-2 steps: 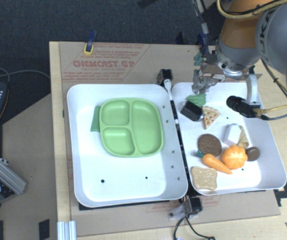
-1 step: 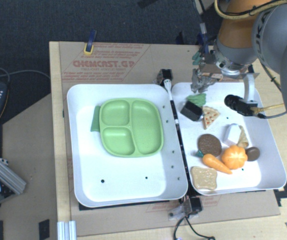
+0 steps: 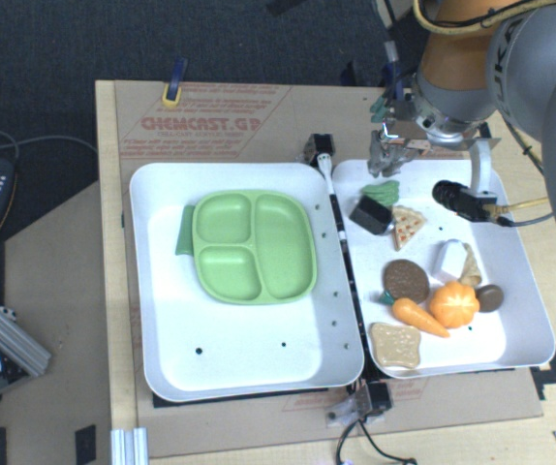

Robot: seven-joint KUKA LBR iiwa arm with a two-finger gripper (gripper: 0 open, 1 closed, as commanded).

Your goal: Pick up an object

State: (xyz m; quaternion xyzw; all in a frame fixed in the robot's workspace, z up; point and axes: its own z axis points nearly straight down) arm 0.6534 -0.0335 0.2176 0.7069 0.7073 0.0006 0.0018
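Under the jaws (image 3: 385, 163), green item (image 3: 385, 191) half hidden

Cardboard-topped bench (image 3: 210, 114), two white bins (image 3: 162, 289) side by side, perhaps a yellow clamp (image 3: 172, 92) at its back edge

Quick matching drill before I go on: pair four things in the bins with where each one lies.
Things:
1. green divided plastic plate
2. orange toy carrot
3. tan bread-slice toy
4. round brown cookie

Places:
A. near front edge of right bin
B. left bin
C. just behind the carrot's leafy end
D. beside the orange round fruit, front left

Pairs: 1-B, 2-D, 3-A, 4-C
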